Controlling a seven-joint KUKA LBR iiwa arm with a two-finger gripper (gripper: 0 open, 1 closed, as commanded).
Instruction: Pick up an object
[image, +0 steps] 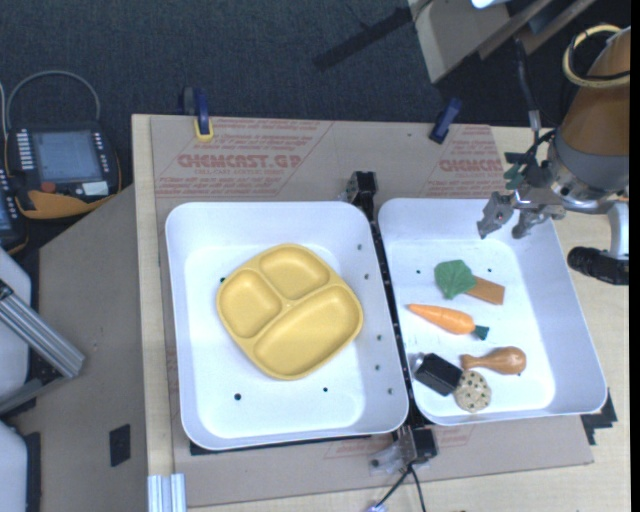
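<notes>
In the right bin (560, 300) lie a green-topped orange piece (466, 281), an orange carrot (443, 318), a brown drumstick (495, 360), a black block (437, 375) and a speckled cookie (472, 392). My gripper (507, 221) hangs over the bin's far right corner, above and to the right of the green-topped piece. Its two fingers stand apart, open, with nothing between them.
The left bin (200, 380) holds a yellow divided plate (290, 310). A black divider clip (361, 186) sits between the bins at the far edge. A pendant with a screen (62, 165) lies off the bench at left.
</notes>
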